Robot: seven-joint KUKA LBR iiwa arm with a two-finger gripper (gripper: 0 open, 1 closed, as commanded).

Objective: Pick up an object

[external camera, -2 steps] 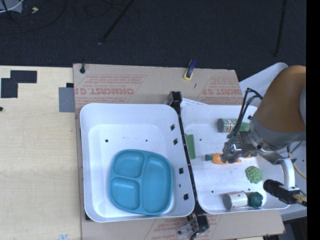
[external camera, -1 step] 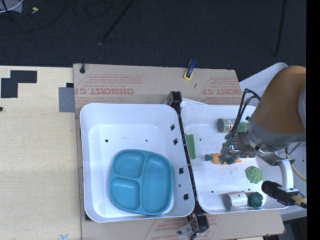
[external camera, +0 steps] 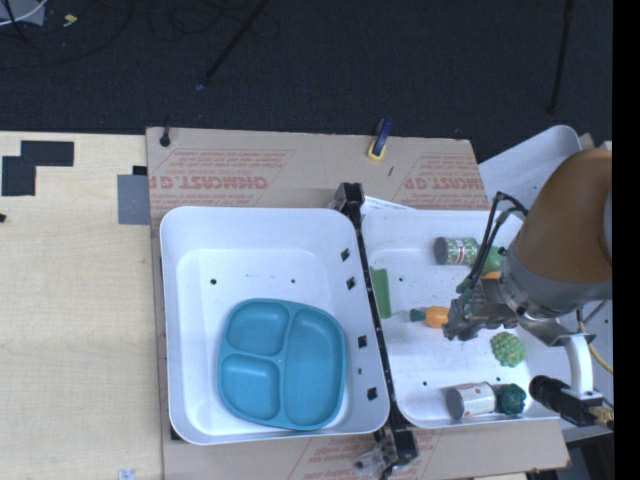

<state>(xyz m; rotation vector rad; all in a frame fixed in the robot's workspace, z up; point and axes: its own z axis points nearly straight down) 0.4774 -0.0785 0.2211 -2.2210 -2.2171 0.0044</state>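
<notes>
The gripper [external camera: 462, 326] sits low in the right bin [external camera: 400, 258], right beside a little orange carrot toy [external camera: 433, 316] at mid-right of the frame. Can't tell whether it's gripping anything. A blue divided tray [external camera: 282, 363] lies in the left bin [external camera: 250, 233].

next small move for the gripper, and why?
Probably a short descent onto the orange piece, then close. The gripper sits in the right bin right beside that piece, apparently not yet around it. The small can, the green knobbly object and the grey cylinder all lie farther off, so it is the nearest target.
</notes>
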